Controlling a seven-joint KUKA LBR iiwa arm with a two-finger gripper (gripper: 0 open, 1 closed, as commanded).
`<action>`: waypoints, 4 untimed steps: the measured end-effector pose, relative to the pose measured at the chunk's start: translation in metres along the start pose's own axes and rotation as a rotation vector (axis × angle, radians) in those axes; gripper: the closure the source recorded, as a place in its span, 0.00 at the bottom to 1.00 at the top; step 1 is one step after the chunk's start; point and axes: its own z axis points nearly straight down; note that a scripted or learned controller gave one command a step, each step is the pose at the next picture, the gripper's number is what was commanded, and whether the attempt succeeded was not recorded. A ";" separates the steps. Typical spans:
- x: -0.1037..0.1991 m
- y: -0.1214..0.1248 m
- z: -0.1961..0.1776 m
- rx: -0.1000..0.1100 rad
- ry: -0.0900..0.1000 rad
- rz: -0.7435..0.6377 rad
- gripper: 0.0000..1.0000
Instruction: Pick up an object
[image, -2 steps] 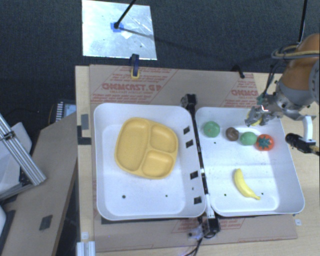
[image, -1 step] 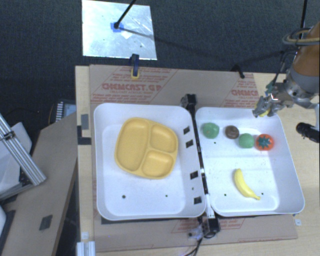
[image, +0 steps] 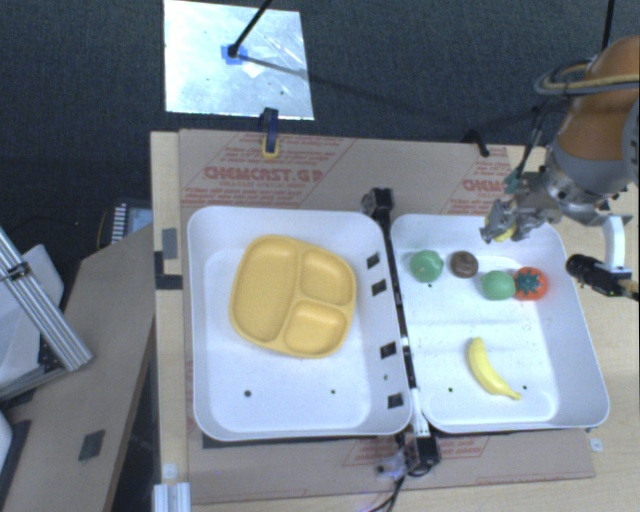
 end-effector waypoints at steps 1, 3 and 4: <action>0.048 -0.007 -0.009 -0.001 0.001 0.000 1.00; 0.149 -0.022 -0.005 0.002 0.001 -0.001 1.00; 0.210 -0.041 0.002 0.003 0.002 -0.002 1.00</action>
